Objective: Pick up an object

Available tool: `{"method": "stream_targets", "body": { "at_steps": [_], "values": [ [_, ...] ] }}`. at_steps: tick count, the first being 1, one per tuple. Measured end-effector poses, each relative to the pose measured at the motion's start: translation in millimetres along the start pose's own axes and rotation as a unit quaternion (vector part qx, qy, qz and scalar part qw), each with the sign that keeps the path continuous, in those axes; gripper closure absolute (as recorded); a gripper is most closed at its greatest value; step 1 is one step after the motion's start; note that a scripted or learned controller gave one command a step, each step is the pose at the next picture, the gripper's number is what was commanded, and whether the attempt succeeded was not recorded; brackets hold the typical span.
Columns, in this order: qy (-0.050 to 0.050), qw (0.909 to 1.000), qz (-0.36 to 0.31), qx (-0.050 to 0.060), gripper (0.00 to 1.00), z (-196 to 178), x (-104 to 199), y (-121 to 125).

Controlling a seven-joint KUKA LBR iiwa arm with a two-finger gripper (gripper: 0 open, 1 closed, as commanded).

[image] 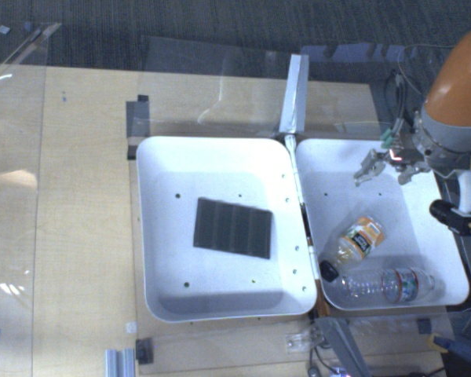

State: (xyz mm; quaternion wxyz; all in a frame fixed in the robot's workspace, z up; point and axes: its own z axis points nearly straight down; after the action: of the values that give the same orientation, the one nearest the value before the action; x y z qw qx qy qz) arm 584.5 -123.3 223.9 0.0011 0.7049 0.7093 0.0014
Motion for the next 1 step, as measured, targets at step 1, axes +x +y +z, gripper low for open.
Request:
{"method": "stream_targets", "body": {
  "at_steps": [1],
  "values": [
    [0.0, 0.9991, -0.042, 0.001, 0.0, 99.4, -4.4, -22.3]
  ]
}}
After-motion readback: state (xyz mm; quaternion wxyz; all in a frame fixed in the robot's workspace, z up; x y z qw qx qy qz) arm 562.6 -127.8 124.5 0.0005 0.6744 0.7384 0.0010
